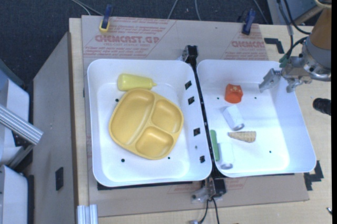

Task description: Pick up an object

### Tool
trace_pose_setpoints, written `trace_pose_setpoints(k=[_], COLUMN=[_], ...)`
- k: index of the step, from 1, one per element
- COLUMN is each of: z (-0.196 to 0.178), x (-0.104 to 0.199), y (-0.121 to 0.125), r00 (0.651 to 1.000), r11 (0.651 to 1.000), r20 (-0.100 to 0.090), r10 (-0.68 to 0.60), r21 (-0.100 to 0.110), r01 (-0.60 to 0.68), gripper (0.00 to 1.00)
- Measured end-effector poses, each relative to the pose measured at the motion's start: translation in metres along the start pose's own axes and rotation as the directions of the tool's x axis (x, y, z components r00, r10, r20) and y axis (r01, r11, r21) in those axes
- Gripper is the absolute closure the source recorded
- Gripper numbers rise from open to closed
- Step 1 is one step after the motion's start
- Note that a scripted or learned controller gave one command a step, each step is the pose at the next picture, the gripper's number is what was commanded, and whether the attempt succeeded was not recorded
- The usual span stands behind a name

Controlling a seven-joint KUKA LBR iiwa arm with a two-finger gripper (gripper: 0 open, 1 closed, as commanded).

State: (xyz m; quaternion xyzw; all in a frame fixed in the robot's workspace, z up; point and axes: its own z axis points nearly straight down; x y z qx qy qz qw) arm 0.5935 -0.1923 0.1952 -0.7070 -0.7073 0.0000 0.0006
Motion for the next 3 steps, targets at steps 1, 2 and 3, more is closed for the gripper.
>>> trace_pose_setpoints(k=[1, 2, 3], z=[-0.012, -0.17, -0.303], x=[0.0, -0.015, 0.011], y=[0.001, 0.009, -0.001], r00=[1.0, 1.0, 1.0], r11=[1.0, 1.0, 1.0], r20=[0.0, 0.009, 0.007], r10=[-0.002, -0.001, -0.004], r21=[-0.003, -0.021, -0.021], r01=[0.002, 0.001, 0.004], gripper=[1.0, 1.0, 1.0])
